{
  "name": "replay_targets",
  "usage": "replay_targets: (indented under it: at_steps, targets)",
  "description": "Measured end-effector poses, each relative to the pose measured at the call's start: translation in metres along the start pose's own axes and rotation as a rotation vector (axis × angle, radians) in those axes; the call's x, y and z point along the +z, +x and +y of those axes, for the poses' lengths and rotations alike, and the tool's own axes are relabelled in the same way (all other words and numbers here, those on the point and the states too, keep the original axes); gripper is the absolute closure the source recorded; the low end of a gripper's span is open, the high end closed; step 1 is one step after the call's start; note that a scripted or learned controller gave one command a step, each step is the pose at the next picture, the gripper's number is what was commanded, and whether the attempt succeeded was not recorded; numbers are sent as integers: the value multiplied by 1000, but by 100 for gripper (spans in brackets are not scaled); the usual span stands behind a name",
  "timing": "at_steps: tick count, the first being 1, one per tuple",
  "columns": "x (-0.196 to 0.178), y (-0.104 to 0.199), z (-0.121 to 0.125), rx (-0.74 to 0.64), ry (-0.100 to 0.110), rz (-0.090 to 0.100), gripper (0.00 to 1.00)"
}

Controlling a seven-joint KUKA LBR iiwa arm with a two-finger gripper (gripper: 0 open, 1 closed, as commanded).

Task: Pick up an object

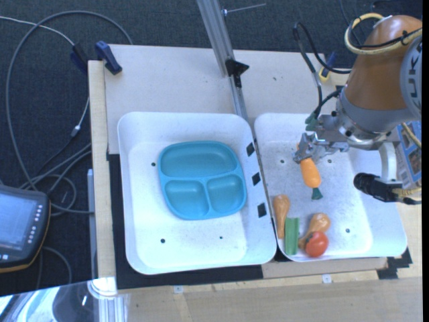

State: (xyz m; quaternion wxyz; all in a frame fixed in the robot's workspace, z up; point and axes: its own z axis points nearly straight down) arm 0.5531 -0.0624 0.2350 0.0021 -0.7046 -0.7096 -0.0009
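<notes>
Carrot (310, 174) hung from the jaws (307, 154) over the right bin (375, 243), its orange top pinched between the fingers and its green stem end pointing down toward the bin floor. The jaws were clenched on it near the thick end. It looked like a toy of hard plastic: light, stiff and probably smooth, so a grip across the tapered body might slide, and the wider upper part seemed the safer place to hold. Its tip appeared to sit just above the floor, though the slanted view made that hard to judge.

Below it, near the bin's front edge, lay a second orange piece (281, 208), a green stick (291, 237), a tan piece (318, 221) and a red tomato (316, 245), close together. The left bin (137, 247) carried a blue divided plate (202, 179). Both bins rested on a pale table (167, 79), with dark carpet, loose cables and a tablet-like screen (20, 223) at the left.
</notes>
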Motion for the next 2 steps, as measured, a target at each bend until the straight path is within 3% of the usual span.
replay_targets:
  at_steps: [2]
  targets:
    - [0,107,-35,-1,1,0,100]
